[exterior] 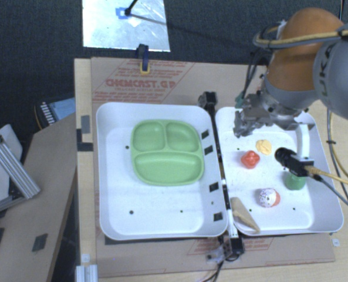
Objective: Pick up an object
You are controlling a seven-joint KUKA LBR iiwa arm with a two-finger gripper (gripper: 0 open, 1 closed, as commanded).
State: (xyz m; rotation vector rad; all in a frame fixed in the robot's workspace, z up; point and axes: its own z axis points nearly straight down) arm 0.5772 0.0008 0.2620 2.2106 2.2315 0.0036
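My gripper (240,129) hangs over the back left part of the right bin (323,219), pointing down at its floor. Nothing shows between the fingers. In that bin lie a small red object (250,159), a yellow one (263,147), a green one (294,180) partly hidden, a white ball with red marks (268,197), and a tan wedge (244,214) at the front left corner. The red and yellow objects sit just in front and to the right of the gripper.
The left bin (112,216) holds a green divided plate (166,152). A black divider (216,157) runs between the two bins. Cardboard lies under both bins, and a shiny sheet (125,16) lies at the back.
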